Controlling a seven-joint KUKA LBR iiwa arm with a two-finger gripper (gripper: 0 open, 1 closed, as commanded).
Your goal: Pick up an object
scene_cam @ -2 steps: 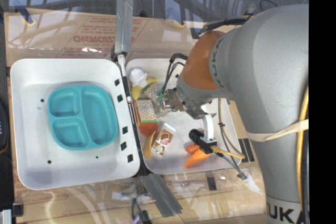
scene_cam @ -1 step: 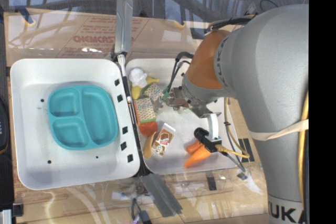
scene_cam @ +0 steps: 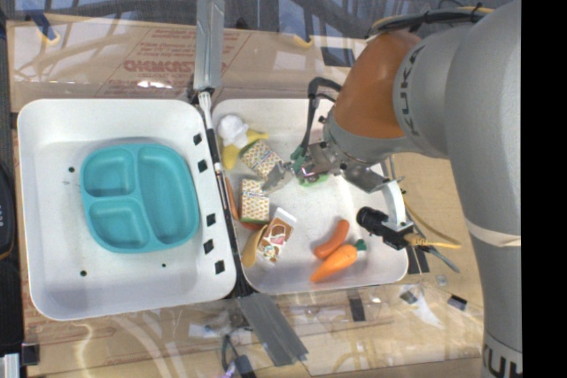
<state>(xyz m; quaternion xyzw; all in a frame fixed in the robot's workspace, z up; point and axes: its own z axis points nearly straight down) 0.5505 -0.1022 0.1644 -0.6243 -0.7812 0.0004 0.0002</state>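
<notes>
Overhead, the KUKA arm point(scene_cam: 443, 93) reaches into the right bin point(scene_cam: 292, 281), its gripper point(scene_cam: 297, 168) low among the small items.

Its fingers appear spread, one metal finger point(scene_cam: 275, 178) slanting toward a patterned box point(scene_cam: 262, 158) and touching or just beside it; nothing sits visibly between the fingers, and a small green piece point(scene_cam: 310, 177) lies right at the gripper. Close by are a yellow bottle with a white cap point(scene_cam: 236, 137), a second patterned box point(scene_cam: 255, 204), a small carton point(scene_cam: 277, 237), a banana point(scene_cam: 251, 247) against the bin's left wall, and two carrots point(scene_cam: 335, 250) toward the front. The left bin point(scene_cam: 44, 279) holds a teal divided tray point(scene_cam: 139, 196) lying flat, well apart from the gripper.
</notes>
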